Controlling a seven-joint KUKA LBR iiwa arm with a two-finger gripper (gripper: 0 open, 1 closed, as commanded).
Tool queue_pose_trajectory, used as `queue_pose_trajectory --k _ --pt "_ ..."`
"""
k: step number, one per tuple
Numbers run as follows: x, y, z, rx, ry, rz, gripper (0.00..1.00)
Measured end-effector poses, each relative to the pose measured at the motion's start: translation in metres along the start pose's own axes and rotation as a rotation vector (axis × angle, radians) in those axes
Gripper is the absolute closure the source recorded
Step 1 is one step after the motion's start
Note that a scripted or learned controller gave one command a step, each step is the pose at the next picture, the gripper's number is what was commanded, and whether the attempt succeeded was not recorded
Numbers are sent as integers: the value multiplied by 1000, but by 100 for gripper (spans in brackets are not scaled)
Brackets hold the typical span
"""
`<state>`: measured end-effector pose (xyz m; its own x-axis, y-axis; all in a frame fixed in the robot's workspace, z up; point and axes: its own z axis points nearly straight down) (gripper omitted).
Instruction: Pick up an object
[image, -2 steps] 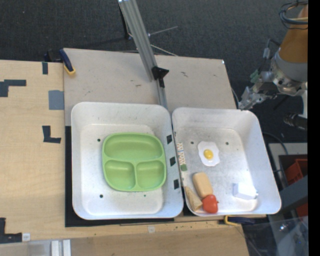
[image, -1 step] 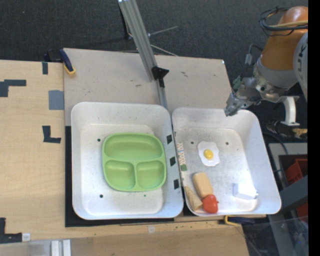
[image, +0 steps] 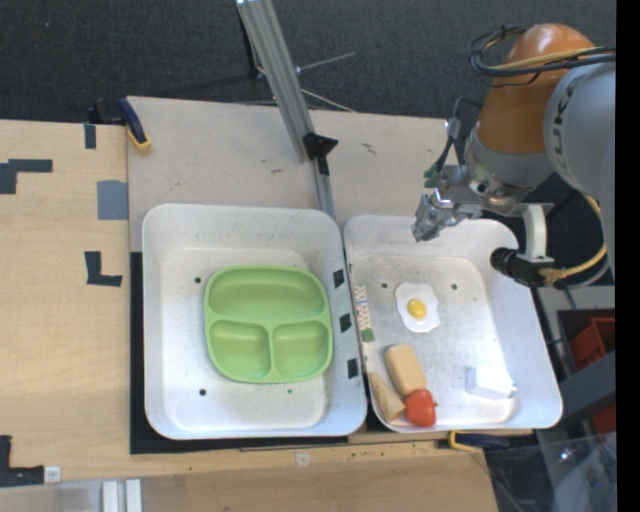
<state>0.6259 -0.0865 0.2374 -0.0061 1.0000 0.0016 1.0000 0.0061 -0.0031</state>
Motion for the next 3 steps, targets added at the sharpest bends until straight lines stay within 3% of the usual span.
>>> queue_pose_trajectory --k 2,3 --pt "113 -16 16 0 0 -2 100" --pt "170 -12 5 -2 0 -2 100"
